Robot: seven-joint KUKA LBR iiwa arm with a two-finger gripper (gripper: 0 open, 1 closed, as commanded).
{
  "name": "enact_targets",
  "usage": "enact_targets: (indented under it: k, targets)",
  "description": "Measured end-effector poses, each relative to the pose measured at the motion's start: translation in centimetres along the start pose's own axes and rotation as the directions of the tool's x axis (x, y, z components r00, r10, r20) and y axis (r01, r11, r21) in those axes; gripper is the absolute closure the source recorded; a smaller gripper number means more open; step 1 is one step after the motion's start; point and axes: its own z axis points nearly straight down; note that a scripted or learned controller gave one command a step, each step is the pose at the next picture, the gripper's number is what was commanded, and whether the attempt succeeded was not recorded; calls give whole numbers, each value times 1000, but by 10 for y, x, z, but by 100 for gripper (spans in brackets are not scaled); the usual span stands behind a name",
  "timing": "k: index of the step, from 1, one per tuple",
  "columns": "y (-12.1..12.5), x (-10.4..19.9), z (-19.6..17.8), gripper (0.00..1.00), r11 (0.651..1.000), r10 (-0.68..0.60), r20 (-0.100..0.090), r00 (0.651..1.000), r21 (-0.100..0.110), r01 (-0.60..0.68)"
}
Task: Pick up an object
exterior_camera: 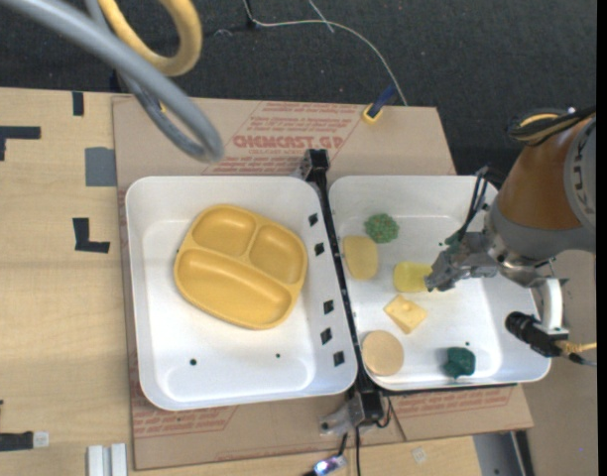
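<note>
Yellow blocky foam piece sits in the right shallow white bin, touching my gripper on its left tip. My fingers point left toward it; whether they are spread or pinched, I cannot tell, since the dark fingertips blur together. Below it lies a pale yellow cheese-like wedge, then a tan round disc and a dark green lump. Above sit a green broccoli-like floret and a pale yellow oval. A yellow divided plastic tray rests in the left white bin. My wrist hides the bin's right wall.
</note>
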Motion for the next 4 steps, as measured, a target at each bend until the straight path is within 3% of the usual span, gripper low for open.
enact_targets:
  k: [1,2,4]
  targets:
    - [-9,2,-50,100,1000,-1,0,1000,-1,1]
    - [-8,2,-60,100,1000,-1,-1,1000,2,1]
    - [4,106,-66,100,1000,-7,-3,1000,3,7]
